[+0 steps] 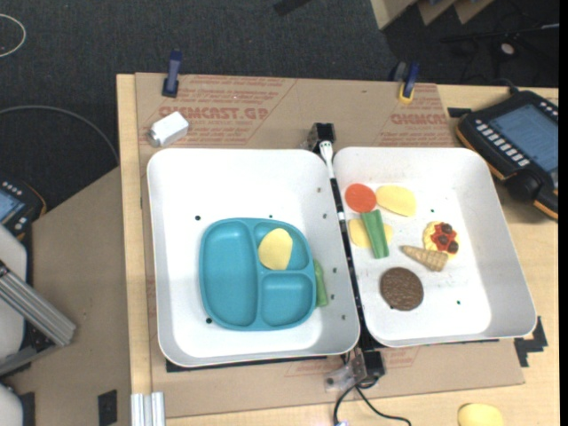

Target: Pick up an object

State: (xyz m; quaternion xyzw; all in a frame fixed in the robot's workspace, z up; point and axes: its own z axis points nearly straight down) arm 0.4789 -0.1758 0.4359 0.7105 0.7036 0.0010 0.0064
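Right of the teal tray, in the neighbouring bin, we note the candidates: orange disc, green stick, brown round. End effector state: cannot tell. We judge picking not yet begun; next move needs a descent onto one item.

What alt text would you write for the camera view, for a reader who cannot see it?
Two shallow white bins sit side by side on a bench. The left bin holds a blue divided tray with a yellow piece in one compartment; the right bin holds toy foods, including a green stick, an orange disc and a brown round patty.
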